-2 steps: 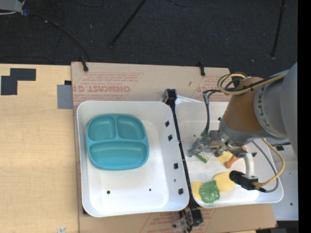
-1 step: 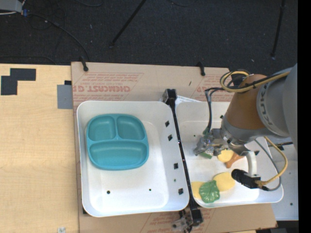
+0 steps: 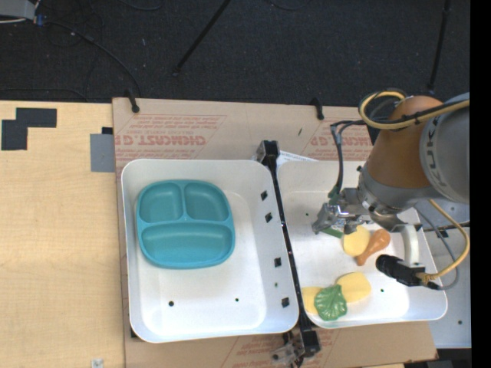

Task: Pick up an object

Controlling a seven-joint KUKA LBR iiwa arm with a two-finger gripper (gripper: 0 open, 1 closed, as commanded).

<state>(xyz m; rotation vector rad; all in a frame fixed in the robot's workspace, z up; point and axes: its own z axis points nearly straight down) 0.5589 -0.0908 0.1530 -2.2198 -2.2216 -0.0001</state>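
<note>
Right bin (image 3: 307,186) holds toy foods (image 3: 345,291) beside the tool (image 3: 331,222), grip state unclear; teal tray (image 3: 185,224) left.

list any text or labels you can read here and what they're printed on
"CHEMCRAFT": my best reading of the red print, upside down and blurred, on the cardboard sheet behind the left bin.
More red print on the cardboard at the right and along the bottom edge: too blurred to read.
Teal divided plate: no text.
</note>
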